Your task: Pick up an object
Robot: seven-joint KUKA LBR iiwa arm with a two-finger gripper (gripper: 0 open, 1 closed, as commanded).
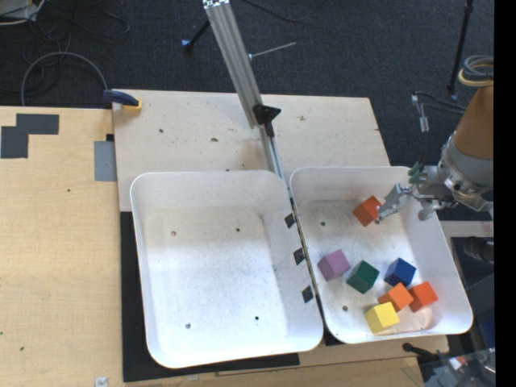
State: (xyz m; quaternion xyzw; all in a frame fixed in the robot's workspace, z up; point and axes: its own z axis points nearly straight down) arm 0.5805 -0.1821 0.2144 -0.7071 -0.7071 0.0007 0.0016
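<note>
The right bin (347, 171) holds several small cubes. A red-orange cube (367, 210) lies alone near the bin's back. Nearer the front sit a purple cube (333, 264), a green cube (363, 276), a blue cube (400, 271), an orange cube (398, 297), a second red-orange cube (424, 294) and a yellow cube (381, 317). My gripper (406, 207) hangs over the bin's right side, open, with nothing between its fingers. Its left finger (389, 202) points at the lone red-orange cube, which sits just left of that tip.
The left bin (210, 176) adjoins the right one along a shared rim with black clips (298, 255). A slanted metal post (238, 55) rises behind the bins. A blue clamp (121, 99) sits at the bench's back left corner.
</note>
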